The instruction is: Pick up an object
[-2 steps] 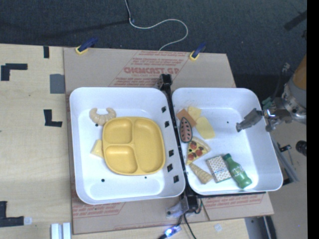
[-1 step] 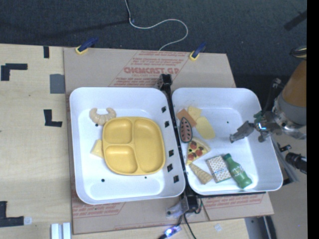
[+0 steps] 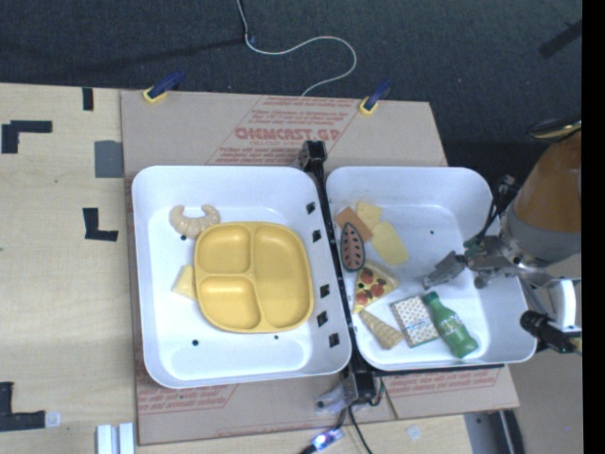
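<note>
Green bottle (image 3: 451,326), white cap, lying flat

1 cardboard sheet (image 3: 284,130), upper centre; 2 clips: yellow-blue (image 3: 163,86) and (image 3: 374,95); white cable (image 3: 301,47), top.

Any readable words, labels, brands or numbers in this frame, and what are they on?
"CHEMCAST GP": red print, upside down, on the cardboard sheet under the bins; the smaller red lines below it are too blurred to read.
Green bottle: label too small to read.
Patterned packet: print too small to read.
</note>
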{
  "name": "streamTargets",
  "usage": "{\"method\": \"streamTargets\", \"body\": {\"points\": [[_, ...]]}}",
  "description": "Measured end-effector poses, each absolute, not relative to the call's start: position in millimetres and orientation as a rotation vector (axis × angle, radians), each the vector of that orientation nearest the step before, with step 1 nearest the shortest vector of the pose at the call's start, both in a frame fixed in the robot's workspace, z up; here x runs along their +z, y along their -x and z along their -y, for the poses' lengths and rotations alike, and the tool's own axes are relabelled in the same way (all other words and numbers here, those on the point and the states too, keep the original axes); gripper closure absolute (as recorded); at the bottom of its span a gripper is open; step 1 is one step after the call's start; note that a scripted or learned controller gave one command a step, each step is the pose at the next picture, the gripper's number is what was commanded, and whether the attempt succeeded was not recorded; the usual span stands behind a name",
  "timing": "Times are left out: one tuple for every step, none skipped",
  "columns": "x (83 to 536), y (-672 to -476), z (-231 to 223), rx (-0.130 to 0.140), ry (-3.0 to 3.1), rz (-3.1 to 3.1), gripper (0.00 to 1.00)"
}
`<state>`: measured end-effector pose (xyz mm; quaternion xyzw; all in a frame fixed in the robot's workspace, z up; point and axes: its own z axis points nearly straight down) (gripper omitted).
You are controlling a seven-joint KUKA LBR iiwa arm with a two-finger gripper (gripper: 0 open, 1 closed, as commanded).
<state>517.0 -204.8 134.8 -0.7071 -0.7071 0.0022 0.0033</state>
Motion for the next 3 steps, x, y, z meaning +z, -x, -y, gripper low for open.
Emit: {"method": "streamTargets", "body": {"points": [[82.2,-517.2,203.8,0.002,2.220,2.224,0.00],[95.3,-517.9,204.1,0.001,2.221,2.226,1.00],[138.2,-513.9,202.0,-0.001,2.221,2.224,1.00]]}}
